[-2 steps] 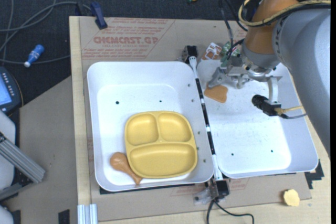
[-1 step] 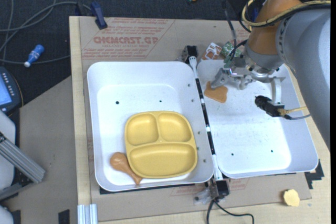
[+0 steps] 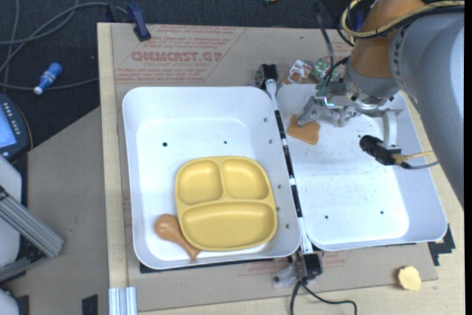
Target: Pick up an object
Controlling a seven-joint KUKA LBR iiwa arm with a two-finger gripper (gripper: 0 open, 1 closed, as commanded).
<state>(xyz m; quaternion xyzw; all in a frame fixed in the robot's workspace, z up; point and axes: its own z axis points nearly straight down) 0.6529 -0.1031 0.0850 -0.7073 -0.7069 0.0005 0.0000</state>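
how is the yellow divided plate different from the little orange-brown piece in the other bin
The yellow divided plate is far larger than the orange-brown piece. The plate lies in the left bin; the piece lies in the right bin, beside the gripper. The plate has three compartments; the piece looks plain.

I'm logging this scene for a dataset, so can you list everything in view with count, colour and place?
bins: two, white, side by side on the bench
plate: one, yellow, three compartments, left bin
drumstick toy: one, orange-brown, left bin, at the plate's near-left edge
flat piece: one, orange-brown, right bin's far-left corner
clamp: one, blue, bench's far-left edge
bottle: one, blue and white, floor at left
lump: one, yellow, bench's near-right corner
arm: one, grey with orange band, over right bin
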